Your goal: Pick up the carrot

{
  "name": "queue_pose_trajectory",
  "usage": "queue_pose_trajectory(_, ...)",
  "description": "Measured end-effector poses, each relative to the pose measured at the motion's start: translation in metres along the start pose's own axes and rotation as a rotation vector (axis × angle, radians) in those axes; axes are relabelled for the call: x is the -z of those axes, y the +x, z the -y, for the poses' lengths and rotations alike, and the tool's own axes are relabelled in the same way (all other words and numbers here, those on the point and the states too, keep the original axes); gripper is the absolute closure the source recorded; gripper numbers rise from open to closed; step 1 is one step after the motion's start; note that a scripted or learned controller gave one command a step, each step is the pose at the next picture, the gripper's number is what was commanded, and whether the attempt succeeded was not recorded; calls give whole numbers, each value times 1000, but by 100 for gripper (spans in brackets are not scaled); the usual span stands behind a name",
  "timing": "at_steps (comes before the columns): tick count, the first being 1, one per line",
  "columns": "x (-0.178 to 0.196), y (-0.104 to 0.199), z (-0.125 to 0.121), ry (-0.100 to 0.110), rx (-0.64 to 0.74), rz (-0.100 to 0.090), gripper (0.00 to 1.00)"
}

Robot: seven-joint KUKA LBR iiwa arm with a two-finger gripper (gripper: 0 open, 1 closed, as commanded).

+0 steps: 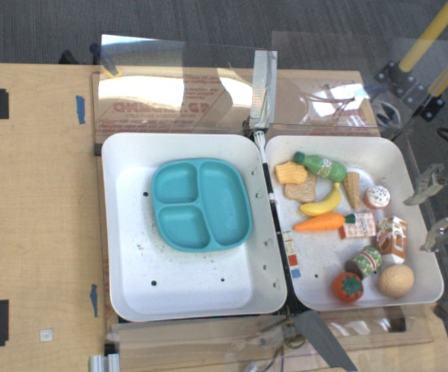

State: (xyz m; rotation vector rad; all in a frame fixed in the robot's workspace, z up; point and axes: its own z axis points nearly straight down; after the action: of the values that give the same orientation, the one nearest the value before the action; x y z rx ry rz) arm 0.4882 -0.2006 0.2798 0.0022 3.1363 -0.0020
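Observation:
The carrot [319,223] is orange and lies flat near the middle of the right bin [317,273], its thin tip pointing left. A yellow banana [322,202] curves just above it, almost touching. A small red and white carton [360,225] sits against its thick right end. Nothing covers the carrot.
Around the carrot in the right bin are a green bottle [322,165], crackers [291,173], a cone [353,188], a cupcake [377,198], a milk carton [394,239], a red tomato [348,287] and a tan ball [395,280]. The left bin [193,285] holds a teal divided plate [201,205].

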Motion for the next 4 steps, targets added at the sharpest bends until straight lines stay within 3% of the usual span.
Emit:
queue_pose_trajectory(1,-73,-52,-69,-6,54,-9,0)
queue_pose_trajectory(2,-182,-68,-103,0,185,6,0)
queue_pose_trajectory(3,-190,-53,-106,1,169,10,0)
queue_pose_trajectory(4,-190,-69,-106,3,361,10,0)
